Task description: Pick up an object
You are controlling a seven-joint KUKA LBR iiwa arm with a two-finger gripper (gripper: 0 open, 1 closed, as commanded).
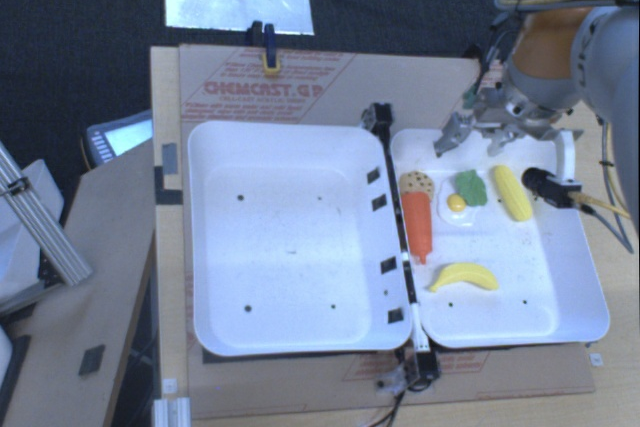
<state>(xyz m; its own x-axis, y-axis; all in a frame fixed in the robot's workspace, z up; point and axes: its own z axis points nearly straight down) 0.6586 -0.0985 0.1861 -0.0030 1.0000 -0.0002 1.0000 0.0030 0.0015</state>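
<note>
My gripper (469, 144) hangs open over the back of the right bin (570, 300), with nothing between its fingers. Just below it lie a green leafy piece (470, 186) and a fried egg (457, 206). A yellow corn cob (513, 192) lies to their right. Along the bin's left wall sit a brown cookie (417, 182) and an orange carrot (418, 226). A banana (464, 277) rests toward the front of that bin.
The left bin (290, 235) sits beside the right one, joined by a black clip strip (392, 225). A black cylinder with cable (552, 187) juts over the right bin's right side. Cardboard (270, 85) lies under both bins.
</note>
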